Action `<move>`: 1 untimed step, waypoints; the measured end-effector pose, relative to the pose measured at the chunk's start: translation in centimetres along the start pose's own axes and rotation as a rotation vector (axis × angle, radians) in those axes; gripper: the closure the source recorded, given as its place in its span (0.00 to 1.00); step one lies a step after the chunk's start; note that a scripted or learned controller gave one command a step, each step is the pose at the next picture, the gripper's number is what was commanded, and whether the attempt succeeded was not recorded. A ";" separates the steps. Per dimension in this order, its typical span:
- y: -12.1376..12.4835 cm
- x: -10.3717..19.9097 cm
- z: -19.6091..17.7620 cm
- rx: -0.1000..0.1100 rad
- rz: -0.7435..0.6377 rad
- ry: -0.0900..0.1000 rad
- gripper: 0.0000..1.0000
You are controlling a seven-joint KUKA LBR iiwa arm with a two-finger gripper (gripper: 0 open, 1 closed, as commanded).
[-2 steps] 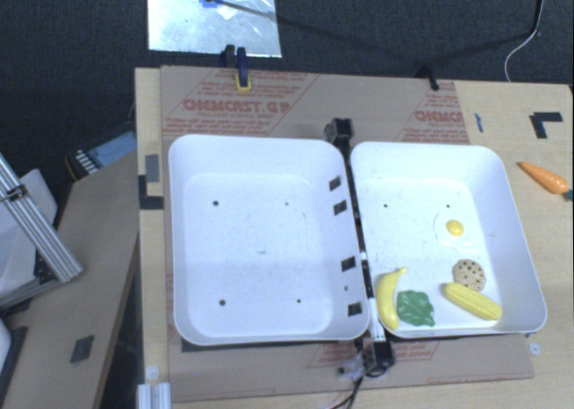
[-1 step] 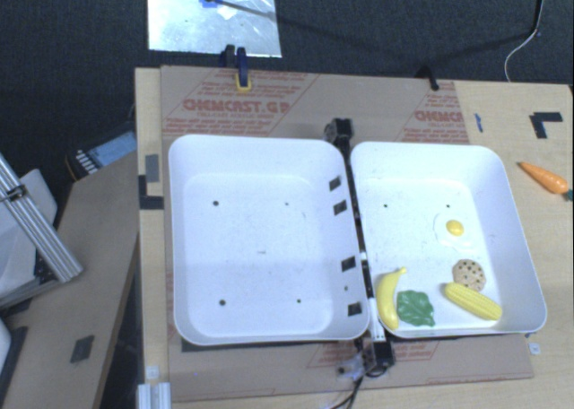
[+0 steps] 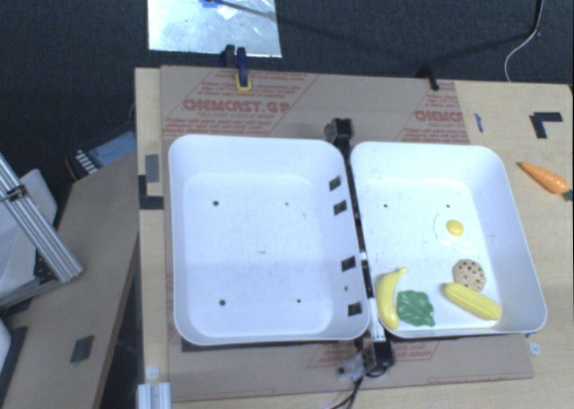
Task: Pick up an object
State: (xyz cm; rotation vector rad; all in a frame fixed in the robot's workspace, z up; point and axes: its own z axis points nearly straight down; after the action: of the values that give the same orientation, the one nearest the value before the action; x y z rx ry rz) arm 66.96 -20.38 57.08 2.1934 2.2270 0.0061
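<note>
Evenly and rather coolly lit from above, with a bluish cast over the whole scene and the dark floor [image 3: 72, 21] nearly featureless. Bright enough to wash out the two white bins [image 3: 260, 152], leaving only faint grey shading along their inner walls and thin, soft shadows under the small items; dull glare on the metal sheet [image 3: 179, 4]. Slightly soft and low in resolution throughout, printed lettering on the bench [image 3: 296, 98] blurred but legible.

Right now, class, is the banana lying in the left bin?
No: the banana lies in the right bin, near its front left corner beside a green leafy piece, not in the left bin.
</note>
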 end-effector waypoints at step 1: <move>0.0 0.1 -1.2 -0.004 -0.004 -0.002 1.00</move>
State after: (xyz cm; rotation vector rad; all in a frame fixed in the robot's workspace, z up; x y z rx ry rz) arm 66.98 -20.30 58.27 2.1856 2.2287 0.0076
